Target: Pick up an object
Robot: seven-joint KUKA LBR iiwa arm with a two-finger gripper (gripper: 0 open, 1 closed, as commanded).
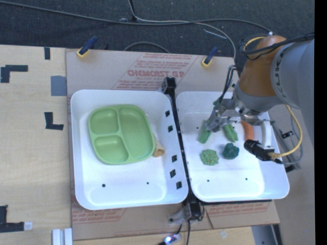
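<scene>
Green broccoli (209, 156) just below gripper (217, 125)

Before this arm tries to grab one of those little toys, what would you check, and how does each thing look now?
1. Gripper is over the right bin: ok.
2. A target lies close: a green piece sits just below the gripper: ok.
3. Something already held: cannot tell.
4. Crowding: another green piece, a teal toy and a bumpy green toy lie close together: not ok.
5. Green plate lies in the left bin, out of the way: ok.
</scene>
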